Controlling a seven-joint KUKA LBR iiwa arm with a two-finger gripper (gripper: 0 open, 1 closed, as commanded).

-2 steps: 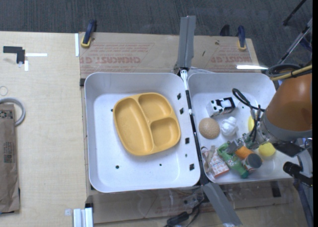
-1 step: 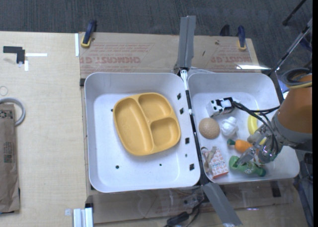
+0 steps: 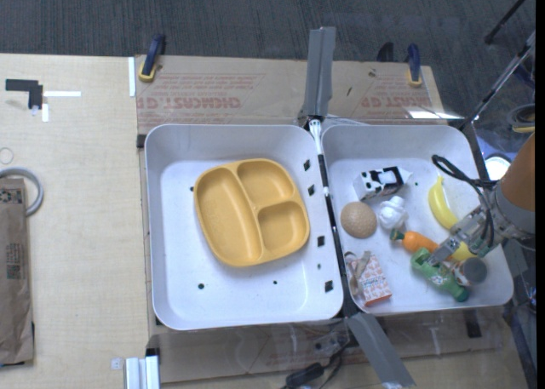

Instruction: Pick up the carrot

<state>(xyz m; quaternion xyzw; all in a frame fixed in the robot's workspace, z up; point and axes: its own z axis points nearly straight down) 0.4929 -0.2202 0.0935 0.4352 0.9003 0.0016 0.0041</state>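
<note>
The carrot (image 3: 416, 242) is a small orange piece with a green top, lying in the lower middle of the right bin (image 3: 409, 145). My gripper (image 3: 457, 257) is low over the bin floor just right of the carrot, its tip close to the carrot's green end. The arm's wrist (image 3: 515, 200) comes in over the bin's right rim. Nothing can be seen held in the gripper.
Around the carrot lie a white garlic bulb (image 3: 392, 212), a brown round ball (image 3: 358, 220), a yellow banana (image 3: 440, 203), a green vegetable (image 3: 438, 276), a small carton (image 3: 372, 281) and a black-and-white toy (image 3: 380, 180). The left bin holds a yellow divided plate (image 3: 252, 210).
</note>
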